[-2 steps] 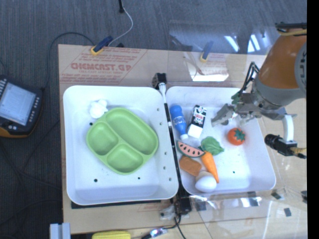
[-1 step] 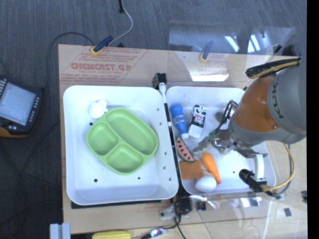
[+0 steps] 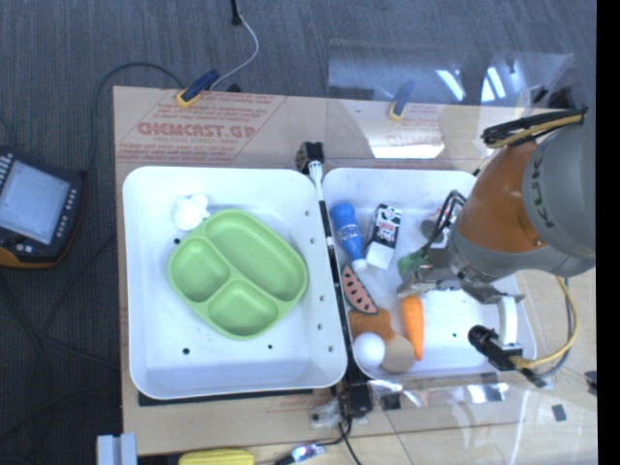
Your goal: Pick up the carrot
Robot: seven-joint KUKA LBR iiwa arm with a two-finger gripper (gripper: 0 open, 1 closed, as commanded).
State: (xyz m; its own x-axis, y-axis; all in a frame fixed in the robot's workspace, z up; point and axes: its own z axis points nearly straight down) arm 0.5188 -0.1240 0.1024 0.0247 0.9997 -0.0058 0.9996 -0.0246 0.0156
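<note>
hanging over the right bin [image 3: 455, 184], fingers [image 3: 418, 277] just above the carrot [image 3: 414, 325]; cannot tell whether open or closed.

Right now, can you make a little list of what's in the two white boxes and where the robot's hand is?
left bin: green divided plate, white ball
right bin: carrot, blue bottle, small carton, watermelon slice, egg
gripper: just above the carrot's top end
carrot held: not that I can see
</note>
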